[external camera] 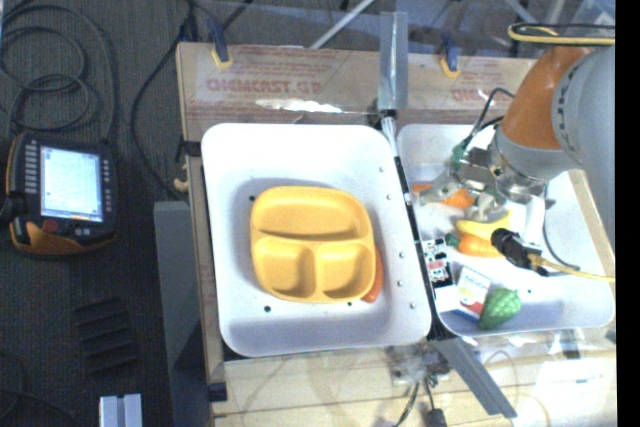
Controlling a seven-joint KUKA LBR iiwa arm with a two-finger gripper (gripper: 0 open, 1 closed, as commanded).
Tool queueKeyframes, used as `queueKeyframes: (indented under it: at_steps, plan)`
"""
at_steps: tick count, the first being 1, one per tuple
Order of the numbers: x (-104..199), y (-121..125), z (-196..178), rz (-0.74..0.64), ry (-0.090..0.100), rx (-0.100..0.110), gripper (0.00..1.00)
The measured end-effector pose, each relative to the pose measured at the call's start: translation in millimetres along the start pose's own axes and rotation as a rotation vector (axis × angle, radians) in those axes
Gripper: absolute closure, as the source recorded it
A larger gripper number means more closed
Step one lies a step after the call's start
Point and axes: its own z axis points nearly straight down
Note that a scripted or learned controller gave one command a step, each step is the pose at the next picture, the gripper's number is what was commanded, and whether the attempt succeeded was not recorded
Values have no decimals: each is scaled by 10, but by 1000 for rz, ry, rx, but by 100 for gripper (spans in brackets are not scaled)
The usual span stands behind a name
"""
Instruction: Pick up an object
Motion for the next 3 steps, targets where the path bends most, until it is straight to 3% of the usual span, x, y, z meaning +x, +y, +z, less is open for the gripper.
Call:
queueKeyframes:
  at_steps: [1, 2, 3]
  plan:
    - [13, -8, -53, -2, 2, 6, 100]
    - [13, -8, -52, -2, 2, 6, 0]
    - [24, -15, -105, -3, 3, 12, 100]
